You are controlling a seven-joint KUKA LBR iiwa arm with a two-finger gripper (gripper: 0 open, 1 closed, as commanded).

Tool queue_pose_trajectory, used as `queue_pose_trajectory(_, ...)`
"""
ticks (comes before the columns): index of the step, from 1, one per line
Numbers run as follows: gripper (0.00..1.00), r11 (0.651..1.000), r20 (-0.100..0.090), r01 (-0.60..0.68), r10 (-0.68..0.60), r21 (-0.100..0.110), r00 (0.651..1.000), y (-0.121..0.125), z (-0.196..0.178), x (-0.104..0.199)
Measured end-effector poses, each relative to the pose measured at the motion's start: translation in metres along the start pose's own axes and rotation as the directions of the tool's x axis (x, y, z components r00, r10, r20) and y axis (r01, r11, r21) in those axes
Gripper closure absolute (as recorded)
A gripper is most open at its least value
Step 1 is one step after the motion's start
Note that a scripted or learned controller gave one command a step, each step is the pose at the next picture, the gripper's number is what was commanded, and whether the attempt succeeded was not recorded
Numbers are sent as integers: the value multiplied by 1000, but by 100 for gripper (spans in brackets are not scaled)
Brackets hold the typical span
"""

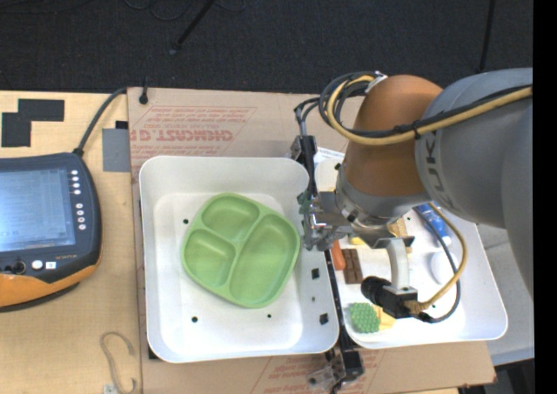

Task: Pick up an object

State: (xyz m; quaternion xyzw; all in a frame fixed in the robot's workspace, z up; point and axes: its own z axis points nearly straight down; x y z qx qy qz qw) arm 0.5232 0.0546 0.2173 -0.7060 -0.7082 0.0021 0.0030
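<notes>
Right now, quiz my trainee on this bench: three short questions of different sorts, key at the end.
1. True or false: the green divided plate lies in the left bin.
2. Multiple choice: where does the arm's orange band hang? A) over the left bin B) over the right bin C) over the handheld screen
3. Fill in: the small green bumpy object lies near the ____ edge of the right bin.

Key: 1 true; 2 B; 3 front (the edge nearest the camera).
</notes>
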Motion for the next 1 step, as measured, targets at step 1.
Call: queue_pose_trajectory(1,100,1000,0,2,-2,-1,1000,-32,-9,48)
